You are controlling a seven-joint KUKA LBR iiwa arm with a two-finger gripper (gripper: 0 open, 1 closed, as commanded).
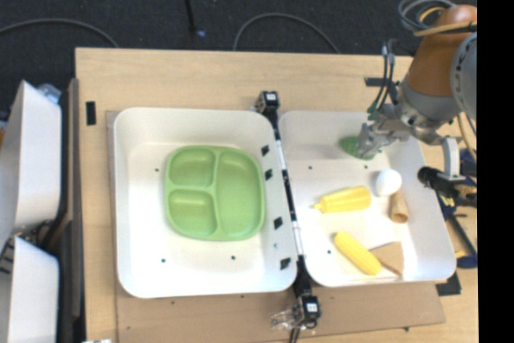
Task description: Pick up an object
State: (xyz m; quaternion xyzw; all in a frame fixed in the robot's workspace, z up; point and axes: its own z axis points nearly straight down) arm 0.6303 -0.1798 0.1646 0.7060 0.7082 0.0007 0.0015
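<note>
My gripper (371,142) hangs low over the back of the right bin (321,253), reaching in from the right. Right under and beside it lies a small green object (350,145), partly hidden by the gripper. In front of it sit a white ball (388,182), a yellow bottle-like object (345,200), a yellow corn cob (356,252), a tan cone (398,210) and a tan wedge (389,256). The gripper's finger gap is hidden by its own body.
The left bin (136,253) holds a green divided plate (214,192). A black-clipped divider (283,197) runs between the bins. The wooden bench (185,76) surrounds them. White boxes (36,165) stand at the far left.
</note>
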